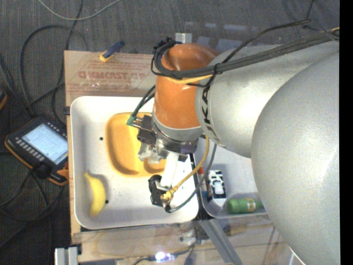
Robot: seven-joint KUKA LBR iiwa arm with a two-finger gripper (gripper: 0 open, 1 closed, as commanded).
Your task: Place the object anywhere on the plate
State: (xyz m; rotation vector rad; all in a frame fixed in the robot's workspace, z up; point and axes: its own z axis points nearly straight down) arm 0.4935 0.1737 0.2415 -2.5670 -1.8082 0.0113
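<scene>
Hovering pincer (151, 154) above yellow plate (122, 142)

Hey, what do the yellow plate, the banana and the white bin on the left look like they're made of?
The yellow plate looks like moulded plastic: even colour, soft sheen, rounded rim. The banana also seems plastic, probably a toy, since its skin is uniformly yellow and smooth, though a real fruit can't be excluded. The left white bin appears to be glossy plastic, with rounded corners and light reflections along its wall.

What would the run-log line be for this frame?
gripper: over yellow plate, left bin | banana: off plate, bin's near-left corner | placement: not done
</scene>
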